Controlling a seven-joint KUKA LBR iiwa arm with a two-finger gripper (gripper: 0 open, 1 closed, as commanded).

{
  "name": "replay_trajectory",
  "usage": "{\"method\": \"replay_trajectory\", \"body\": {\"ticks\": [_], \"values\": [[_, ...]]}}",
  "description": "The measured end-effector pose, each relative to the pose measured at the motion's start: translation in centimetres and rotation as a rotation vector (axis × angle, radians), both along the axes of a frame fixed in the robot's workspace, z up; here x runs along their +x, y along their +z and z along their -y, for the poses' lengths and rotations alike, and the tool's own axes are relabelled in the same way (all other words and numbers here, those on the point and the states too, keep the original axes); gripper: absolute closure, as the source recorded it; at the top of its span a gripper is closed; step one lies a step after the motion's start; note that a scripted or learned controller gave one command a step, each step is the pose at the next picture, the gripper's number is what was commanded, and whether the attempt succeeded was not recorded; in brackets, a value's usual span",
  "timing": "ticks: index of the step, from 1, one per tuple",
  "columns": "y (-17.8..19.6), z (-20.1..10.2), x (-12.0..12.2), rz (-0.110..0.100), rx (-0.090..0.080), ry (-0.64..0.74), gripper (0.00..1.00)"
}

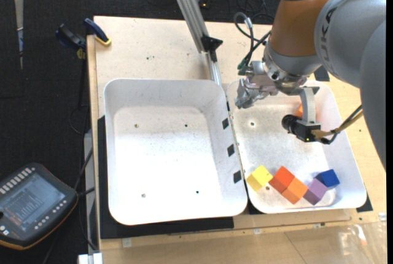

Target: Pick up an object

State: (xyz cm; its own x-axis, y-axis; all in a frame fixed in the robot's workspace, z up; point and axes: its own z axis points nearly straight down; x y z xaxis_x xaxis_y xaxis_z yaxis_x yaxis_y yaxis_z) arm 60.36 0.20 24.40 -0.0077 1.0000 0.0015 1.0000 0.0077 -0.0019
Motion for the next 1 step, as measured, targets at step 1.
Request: {"method": "replay_trajectory", "body": {"ticks": [1], "values": [[-1.38,-5.27,1.08,0.002,0.000,0.000,1.00]]}}
